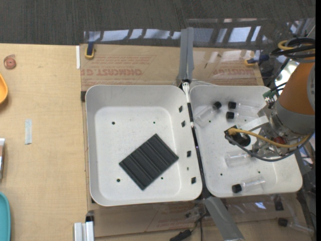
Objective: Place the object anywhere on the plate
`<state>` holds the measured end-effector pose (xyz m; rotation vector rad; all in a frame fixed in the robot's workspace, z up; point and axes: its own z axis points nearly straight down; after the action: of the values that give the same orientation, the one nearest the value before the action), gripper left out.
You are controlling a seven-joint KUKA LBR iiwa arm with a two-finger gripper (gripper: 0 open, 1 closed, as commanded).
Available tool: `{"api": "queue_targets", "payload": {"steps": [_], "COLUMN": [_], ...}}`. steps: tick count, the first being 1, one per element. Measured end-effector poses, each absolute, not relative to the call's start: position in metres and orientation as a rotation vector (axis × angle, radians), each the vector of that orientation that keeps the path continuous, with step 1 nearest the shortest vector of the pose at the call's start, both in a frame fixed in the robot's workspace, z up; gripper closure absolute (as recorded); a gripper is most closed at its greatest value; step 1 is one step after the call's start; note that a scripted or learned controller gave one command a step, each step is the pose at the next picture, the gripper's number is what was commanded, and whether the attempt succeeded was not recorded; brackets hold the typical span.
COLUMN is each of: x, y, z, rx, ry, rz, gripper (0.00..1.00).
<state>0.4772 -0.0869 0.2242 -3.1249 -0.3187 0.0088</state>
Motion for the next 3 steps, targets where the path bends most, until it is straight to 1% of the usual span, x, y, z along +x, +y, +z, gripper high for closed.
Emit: {"api": "queue_targets", "payload": {"steps": [1, 2, 3], "x": [0.506, 0.565, 0.536], "y": [-0.024, 0.050, 0.144], "z": [0.324, 0.276, 0.223], "rx": [-3.055, -2.989, -2.777], "ry": [-0.737, -0.970, -1.468], "rz": [0.008, 0.011, 0.012], "gripper": [1.00, 1.00, 1.00]}}
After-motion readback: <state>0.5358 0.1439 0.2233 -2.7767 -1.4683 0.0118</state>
